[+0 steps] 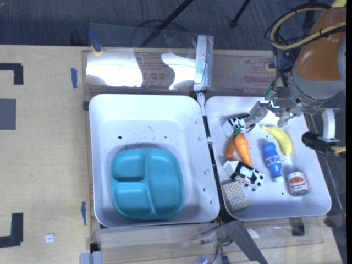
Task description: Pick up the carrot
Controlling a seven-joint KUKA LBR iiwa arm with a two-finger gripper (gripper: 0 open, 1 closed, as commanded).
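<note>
Take the carrot (242, 149) as your landmark; it lies in the right bin (316, 202), close to that bin's left wall, with the green top toward the far side and the thin tip toward the near side, a little slanted. Far to the left of the carrot, in the left bin (104, 114), you see a teal divided plate (147, 183). Just left of the carrot there is a small orange piece (230, 149), touching it or almost touching; I cannot tell which. Below the carrot lies a black and white toy (247, 176), and further below a speckled pouch (235, 195). Just above the carrot's top is another black and white thing (237, 123). To the right of the carrot you find a blue bottle (271, 159), then a banana (279, 138), and a small can (297, 182). The gripper (268, 111) hovers above and to the right of the carrot; whether it is released or clenched, I cannot tell. I judge the carrot to be a light toy, stiff, smooth and tapered, so it can slip toward the thin end. You should take it across the thick middle, where both sides are free enough, and keep away from the small orange piece.
</note>
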